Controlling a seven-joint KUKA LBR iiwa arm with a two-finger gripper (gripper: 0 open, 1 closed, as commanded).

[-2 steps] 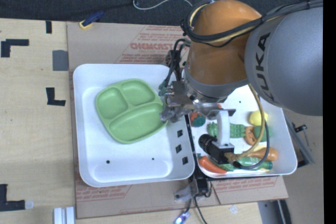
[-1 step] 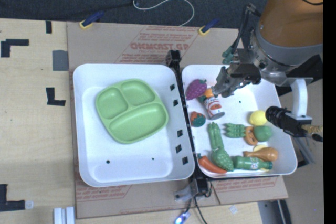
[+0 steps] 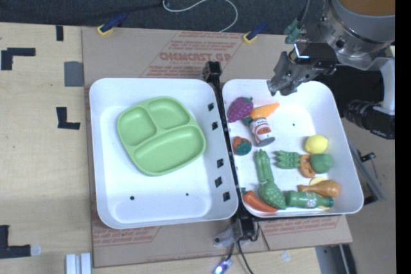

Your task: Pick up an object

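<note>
Toys of glossy plastic crowd the right bin (image 3: 340,138) in front of you: a knobbly purple grape bunch (image 3: 240,108), a small red-labelled can (image 3: 262,131), a round yellow lemon (image 3: 316,144). Largest is the brown cardboard sheet (image 3: 192,54) on the bench, then the left bin (image 3: 103,138) with its smooth green divided plate (image 3: 161,135). Your gripper (image 3: 284,86) hangs over the right bin's far rim, grasping nothing; you cannot tell its spread.

Plate (image 3: 162,135) in left bin (image 3: 106,96)
</note>
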